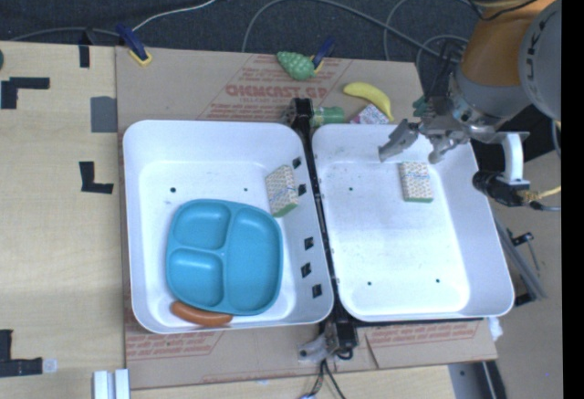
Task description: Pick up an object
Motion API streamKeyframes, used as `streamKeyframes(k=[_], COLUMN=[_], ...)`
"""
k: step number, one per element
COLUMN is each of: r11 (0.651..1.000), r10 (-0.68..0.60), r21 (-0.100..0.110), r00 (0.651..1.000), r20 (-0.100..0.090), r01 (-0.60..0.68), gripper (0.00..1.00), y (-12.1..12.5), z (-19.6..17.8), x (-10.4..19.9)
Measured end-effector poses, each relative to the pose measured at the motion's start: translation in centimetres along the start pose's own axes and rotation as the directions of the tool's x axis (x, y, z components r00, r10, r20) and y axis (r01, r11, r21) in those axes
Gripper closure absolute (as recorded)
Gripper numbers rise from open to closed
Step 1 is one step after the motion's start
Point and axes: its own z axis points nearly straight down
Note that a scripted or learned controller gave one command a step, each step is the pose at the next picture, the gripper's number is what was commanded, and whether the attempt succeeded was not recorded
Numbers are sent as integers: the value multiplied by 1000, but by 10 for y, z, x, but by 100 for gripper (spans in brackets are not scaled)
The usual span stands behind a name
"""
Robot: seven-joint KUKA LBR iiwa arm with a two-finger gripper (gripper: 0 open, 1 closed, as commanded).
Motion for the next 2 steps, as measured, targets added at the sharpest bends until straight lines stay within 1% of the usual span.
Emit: streamKeyframes(k=[1, 2], r11=[1000, 1000], r10=[0, 0], r21=[-3, -4], r00=[1000, 1000], r20=[1, 2], r01=[0, 0], gripper=[0, 0], y=[-1, 51], z=[111, 54], x=[-35, -77])
